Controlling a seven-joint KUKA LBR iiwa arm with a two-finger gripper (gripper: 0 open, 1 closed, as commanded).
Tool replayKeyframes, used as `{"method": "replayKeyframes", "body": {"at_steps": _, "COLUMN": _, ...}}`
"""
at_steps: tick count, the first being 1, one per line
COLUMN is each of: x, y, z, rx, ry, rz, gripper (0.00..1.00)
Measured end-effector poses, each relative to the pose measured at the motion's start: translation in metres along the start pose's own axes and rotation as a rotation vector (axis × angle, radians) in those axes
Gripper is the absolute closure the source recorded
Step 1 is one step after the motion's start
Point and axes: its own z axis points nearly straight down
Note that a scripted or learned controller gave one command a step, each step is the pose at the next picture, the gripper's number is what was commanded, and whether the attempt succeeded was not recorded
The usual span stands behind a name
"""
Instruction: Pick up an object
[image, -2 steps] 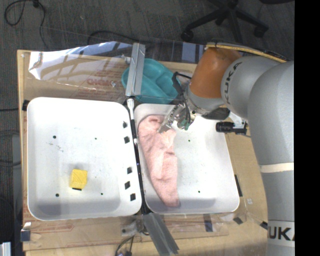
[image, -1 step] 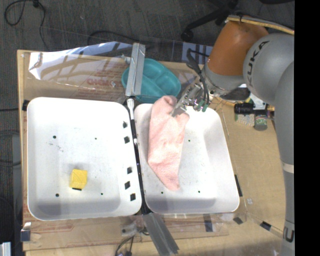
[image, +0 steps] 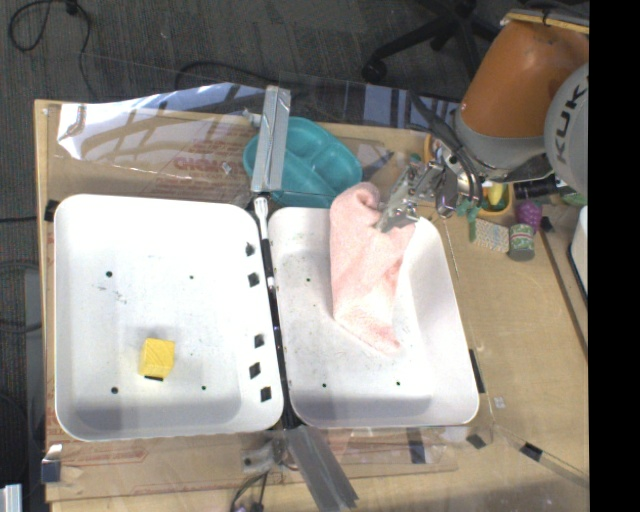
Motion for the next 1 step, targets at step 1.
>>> {"method": "replayKeyframes", "body": {"at_steps": 1, "x": 0.0016, "y": 0.0381, "z": 0.0267, "rx": 0.000, "ry": 0.005, "rz": -0.023, "gripper": 1.00}}
